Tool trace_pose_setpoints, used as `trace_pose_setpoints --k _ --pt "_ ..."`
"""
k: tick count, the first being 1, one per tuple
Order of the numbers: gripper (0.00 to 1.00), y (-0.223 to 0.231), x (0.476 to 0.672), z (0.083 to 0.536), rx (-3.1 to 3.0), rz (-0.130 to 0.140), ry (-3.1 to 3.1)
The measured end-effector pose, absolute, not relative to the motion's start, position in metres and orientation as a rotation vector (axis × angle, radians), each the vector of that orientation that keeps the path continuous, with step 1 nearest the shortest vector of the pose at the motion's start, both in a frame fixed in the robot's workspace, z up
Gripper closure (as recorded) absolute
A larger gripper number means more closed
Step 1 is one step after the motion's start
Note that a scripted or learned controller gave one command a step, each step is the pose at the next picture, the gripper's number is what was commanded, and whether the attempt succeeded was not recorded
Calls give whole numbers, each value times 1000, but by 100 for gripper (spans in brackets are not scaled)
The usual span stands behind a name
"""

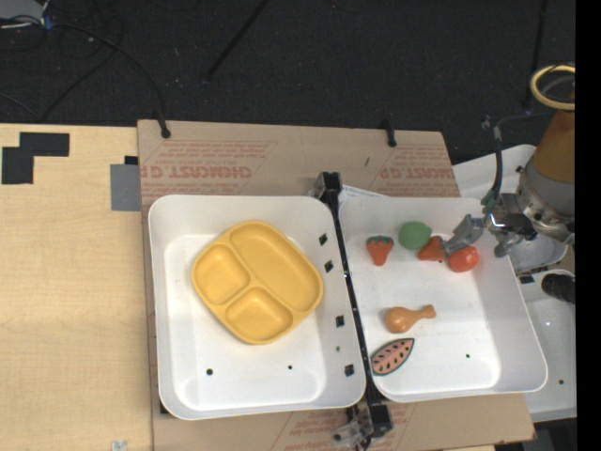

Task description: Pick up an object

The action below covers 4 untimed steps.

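My tool [477, 225] hangs over the right bin's [507, 365] far right corner; the tomato [463, 259] lies just below-left of it. I cannot tell its opening.

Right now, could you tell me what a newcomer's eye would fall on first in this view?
The yellow divided plate in the left bin stands out most. Next comes the scatter of toy food in the right bin: a strawberry, a green ball, a drumstick and a watermelon slice. The hand sits at a red toy near the far right corner.
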<state>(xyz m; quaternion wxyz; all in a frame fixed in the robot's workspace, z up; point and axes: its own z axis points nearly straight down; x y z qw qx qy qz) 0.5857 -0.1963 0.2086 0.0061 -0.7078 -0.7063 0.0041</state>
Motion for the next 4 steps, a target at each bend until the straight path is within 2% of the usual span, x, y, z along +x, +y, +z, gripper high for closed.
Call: trace_pose_setpoints --k 1,4 --pt "0 -196 589 216 -2220 1 -2222" --pt "0 -202 586 86 -2218 4 -2219"
